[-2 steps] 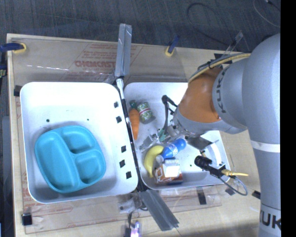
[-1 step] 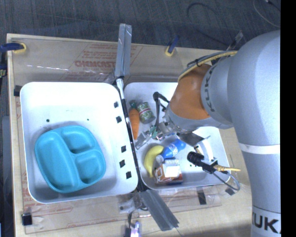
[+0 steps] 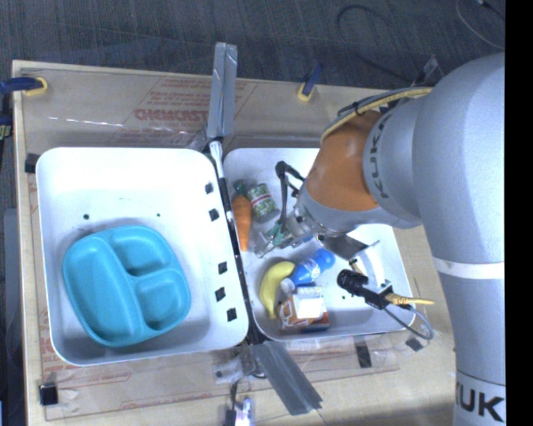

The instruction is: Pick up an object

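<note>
My gripper [image 3: 278,234] hangs low in the right bin [image 3: 389,247], under the orange wrist band. It is just right of an orange carrot [image 3: 242,221] that lies along the bin's left wall. A small green-labelled can [image 3: 260,199] lies just above the gripper. Below it are a yellow banana [image 3: 273,285], a blue and white bottle [image 3: 314,267] and an orange and white carton [image 3: 306,311]. The arm hides the right part of the bin.
The left bin [image 3: 71,180] holds a blue divided plate [image 3: 124,284]. A row of black clips [image 3: 224,269] runs along the ridge between the two bins. Blue clamps [image 3: 311,82] sit on the bench's far edge.
</note>
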Controlling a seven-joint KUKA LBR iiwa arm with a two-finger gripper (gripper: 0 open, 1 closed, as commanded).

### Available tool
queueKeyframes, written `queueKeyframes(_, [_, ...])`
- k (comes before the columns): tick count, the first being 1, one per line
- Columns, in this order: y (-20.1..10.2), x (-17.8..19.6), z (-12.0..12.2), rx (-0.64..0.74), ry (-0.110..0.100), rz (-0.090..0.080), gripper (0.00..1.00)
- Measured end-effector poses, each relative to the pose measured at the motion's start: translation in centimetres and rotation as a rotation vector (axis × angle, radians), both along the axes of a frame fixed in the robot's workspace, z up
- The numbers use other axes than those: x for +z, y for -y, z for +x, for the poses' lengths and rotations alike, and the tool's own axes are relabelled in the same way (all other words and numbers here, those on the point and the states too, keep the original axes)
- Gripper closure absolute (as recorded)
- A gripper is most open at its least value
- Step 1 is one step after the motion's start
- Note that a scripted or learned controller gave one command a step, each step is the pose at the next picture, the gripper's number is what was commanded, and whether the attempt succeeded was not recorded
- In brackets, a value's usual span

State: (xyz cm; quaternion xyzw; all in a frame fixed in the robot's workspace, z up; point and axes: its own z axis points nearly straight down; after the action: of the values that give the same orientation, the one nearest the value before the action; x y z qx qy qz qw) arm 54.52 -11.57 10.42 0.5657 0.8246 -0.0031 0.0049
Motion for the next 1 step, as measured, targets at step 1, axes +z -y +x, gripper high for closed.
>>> queueKeyframes(1, [-4.67,8.81,4.32,-0.056,-0.005,0.011,1.0])
